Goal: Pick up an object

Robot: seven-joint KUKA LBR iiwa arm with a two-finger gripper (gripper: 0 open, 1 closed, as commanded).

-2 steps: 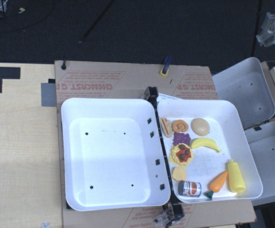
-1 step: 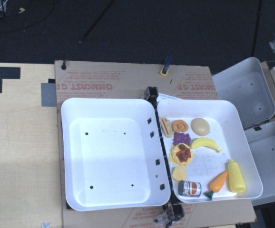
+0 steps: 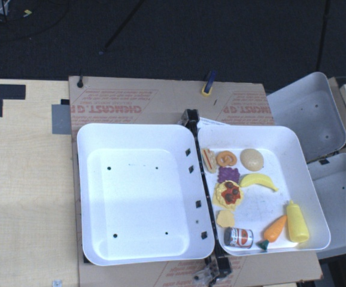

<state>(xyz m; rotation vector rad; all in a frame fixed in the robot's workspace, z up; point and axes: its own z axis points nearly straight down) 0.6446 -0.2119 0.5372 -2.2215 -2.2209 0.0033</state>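
The right bin holds several toy foods. A hot dog, a pretzel-like ring and a tan bun lie along its far side. Below them are purple grapes, a banana and a small pizza. A pale yellow chip, a red-labelled can, an orange carrot and a yellow mustard bottle lie near the front edge.
The left bin sits beside the right one on a cardboard sheet. A grey metal plate stands at the right. A blue and yellow clamp grips the cardboard's far edge.
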